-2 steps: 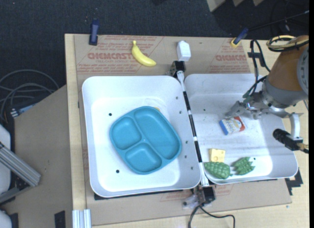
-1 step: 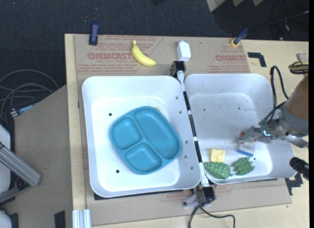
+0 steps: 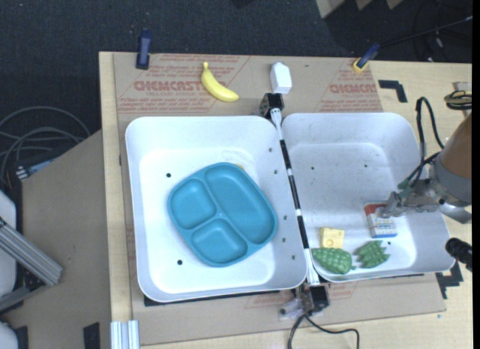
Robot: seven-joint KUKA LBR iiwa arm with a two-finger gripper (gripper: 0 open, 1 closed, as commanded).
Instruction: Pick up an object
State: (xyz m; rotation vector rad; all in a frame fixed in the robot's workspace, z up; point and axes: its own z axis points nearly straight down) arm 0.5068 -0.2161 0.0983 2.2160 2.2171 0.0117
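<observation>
My gripper (image 3: 396, 203) reaches in from the right edge and sits low in the right bin (image 3: 337, 145), near its right wall. Just below and left of its tip lies a small white box (image 3: 382, 224) with red and blue print, touching or almost touching the tip. Along the bin's front edge lie a yellow block (image 3: 332, 236), a green knobbly item (image 3: 332, 260) and a green leafy item (image 3: 371, 254). The view does not show anything lifted off the bin floor.
A blue divided plate (image 3: 220, 212) lies in the left bin (image 3: 150, 152). A banana (image 3: 217, 85) rests on the bench behind the bins. A white clip (image 3: 280, 77) sits at the divider's far end. Cables (image 3: 424, 126) hang over the right bin's far right corner.
</observation>
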